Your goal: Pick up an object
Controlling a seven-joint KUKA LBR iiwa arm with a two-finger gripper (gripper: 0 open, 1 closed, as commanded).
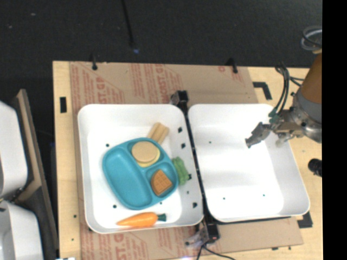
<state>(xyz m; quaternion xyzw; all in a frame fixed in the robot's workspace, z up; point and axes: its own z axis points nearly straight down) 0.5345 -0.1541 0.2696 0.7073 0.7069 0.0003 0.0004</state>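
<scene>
Both bins (246, 196) white w/ small dark dots. Tray (122, 177) turquoise; in it a pale tan round disc (146, 152) and an orange-brown waffle-patterned square (161, 182). Carrot (138, 220) orange, green top. Beige block (158, 131); green piece (180, 170). Tabletop (119, 85) tan w/ red print. Claw (255, 138) grey.

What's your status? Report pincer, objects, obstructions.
Pincer over right bin, nothing seen between its fingers. Blue tray, carrot, wooden block all in left bin. Bin walls lie between.
</scene>
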